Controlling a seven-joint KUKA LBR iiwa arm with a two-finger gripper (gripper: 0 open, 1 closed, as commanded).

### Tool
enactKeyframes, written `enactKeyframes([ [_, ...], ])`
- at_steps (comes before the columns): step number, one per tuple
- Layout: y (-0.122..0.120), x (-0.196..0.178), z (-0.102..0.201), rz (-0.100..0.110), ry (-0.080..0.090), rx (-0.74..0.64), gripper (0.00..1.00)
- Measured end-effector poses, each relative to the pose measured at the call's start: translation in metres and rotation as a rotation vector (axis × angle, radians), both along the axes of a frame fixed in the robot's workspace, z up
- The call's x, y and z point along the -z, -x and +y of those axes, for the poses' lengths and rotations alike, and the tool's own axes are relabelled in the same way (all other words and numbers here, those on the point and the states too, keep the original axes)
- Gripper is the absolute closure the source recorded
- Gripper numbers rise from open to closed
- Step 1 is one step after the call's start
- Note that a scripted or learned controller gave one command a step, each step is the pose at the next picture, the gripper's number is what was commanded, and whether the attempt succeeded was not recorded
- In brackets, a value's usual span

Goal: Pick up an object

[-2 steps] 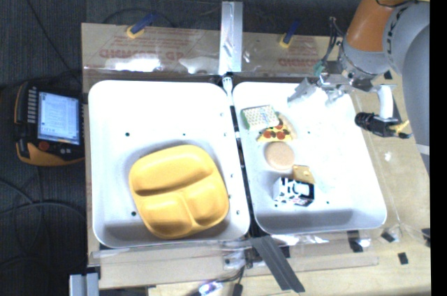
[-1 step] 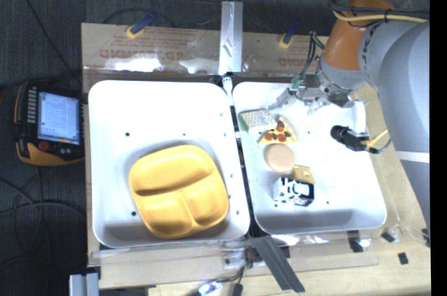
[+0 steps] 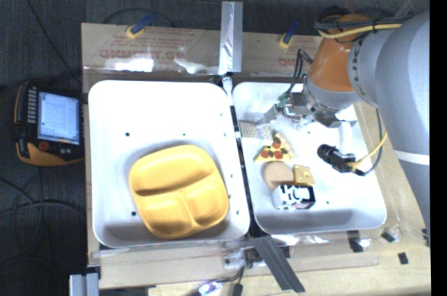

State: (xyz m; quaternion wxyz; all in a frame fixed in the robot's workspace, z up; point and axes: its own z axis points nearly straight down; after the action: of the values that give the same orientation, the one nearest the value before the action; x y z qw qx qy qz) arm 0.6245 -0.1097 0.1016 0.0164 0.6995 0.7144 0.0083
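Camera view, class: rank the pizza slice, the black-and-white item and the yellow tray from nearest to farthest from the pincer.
1. Pizza slice: right bin, just below the pincer.
2. Black-and-white item: right bin, toward its front edge.
3. Yellow tray: left bin, across the divider, farthest.

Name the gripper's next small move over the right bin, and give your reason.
Probably shift the gripper toward the pizza slice and lower. It sits at the right bin's far end, while the toys cluster nearer the middle, and nothing is visibly held.
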Motion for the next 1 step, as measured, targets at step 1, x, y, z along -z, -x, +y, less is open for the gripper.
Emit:
enactKeyframes([
  [1, 0.027, 0.0005, 0.0009, -0.004, -0.001, 0.036, 0.0],
])
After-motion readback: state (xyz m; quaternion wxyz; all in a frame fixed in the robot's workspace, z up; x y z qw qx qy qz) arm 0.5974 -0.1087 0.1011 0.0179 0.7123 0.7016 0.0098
